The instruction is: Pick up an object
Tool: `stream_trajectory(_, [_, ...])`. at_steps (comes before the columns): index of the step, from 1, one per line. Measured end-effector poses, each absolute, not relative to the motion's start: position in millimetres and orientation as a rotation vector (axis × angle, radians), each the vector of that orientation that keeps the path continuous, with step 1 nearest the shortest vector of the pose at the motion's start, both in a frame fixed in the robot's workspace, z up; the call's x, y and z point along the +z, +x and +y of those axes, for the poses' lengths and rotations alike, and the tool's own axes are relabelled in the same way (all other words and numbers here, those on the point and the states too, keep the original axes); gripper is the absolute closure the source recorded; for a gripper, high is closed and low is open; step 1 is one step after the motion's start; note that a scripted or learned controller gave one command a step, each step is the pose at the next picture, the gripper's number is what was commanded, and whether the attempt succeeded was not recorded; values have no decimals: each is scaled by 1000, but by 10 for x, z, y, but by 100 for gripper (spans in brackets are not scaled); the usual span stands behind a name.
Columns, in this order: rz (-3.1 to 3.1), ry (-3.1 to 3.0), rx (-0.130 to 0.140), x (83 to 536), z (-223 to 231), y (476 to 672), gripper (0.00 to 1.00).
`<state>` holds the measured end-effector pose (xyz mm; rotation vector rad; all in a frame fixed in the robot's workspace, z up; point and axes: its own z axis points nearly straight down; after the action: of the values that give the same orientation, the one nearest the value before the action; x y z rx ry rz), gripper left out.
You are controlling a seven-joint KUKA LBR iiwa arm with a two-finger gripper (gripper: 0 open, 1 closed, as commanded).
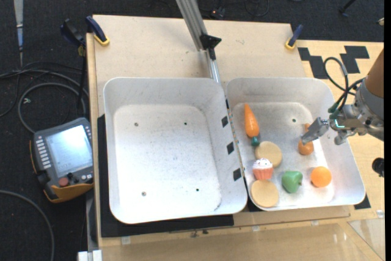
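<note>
Two white bins are seen on a desk [153, 46], with the arm cut off at the right edge.

The end effector [317, 129] is lowered over a small orange object [305, 147] in the right bin [342, 125]; that object is partly hidden, and whether the fingers are open cannot be told. A tapered carrot [251, 121], two flat tan discs [269, 153], a cupcake [263, 169], a glossy green pepper [292, 180] and a round orange [321, 176] are scattered nearby. The left bin [122, 95] is speckled.

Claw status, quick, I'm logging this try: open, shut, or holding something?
Claw: cannot be told. It sits low in the right bin, right above a small orange object; nothing visibly held.
</note>
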<state>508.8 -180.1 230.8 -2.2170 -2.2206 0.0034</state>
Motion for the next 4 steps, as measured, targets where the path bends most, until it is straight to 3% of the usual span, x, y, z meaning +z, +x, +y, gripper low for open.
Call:
stream_trajectory(1, [-2222,-2221,0,2328,-1801,5097,0])
stream_trajectory(3, [-2216,-2219,5,1202,-1806,5205,0])
stream_trajectory(4, [-2222,-2225,-6,988,-1811,5230,0])
